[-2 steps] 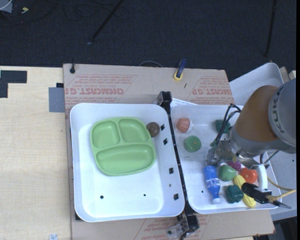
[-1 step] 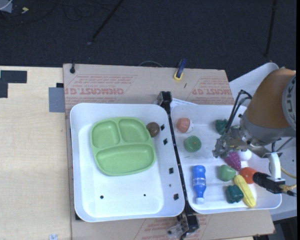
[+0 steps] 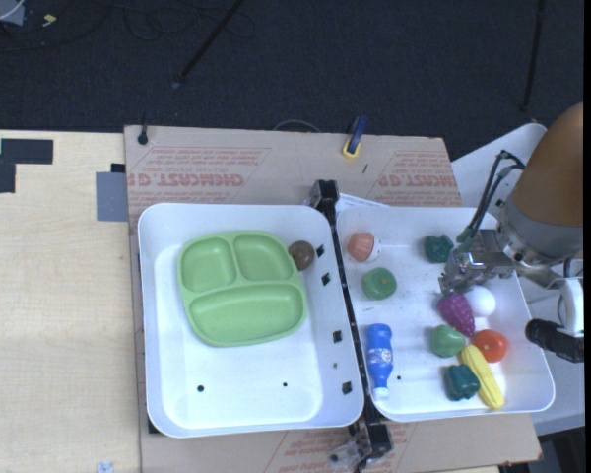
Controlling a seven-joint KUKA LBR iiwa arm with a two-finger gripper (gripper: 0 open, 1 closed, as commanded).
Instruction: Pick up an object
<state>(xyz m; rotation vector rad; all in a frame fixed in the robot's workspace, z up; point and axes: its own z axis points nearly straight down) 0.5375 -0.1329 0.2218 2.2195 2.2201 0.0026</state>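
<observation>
The purple toy grape bunch (image 3: 457, 312) lies in the right bin (image 3: 414, 402), touching a white egg (image 3: 482, 302). It looks light, bumpy, likely hard plastic; I'd pinch across its middle. My hand (image 3: 460, 269) hovers just above it, its state unclear.

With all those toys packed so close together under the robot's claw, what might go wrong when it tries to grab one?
The gripper sits right above the purple toy, which touches a white ball. It may nudge the ball away or catch both. The neighbouring green toy and red toy could also get shoved aside.
</observation>
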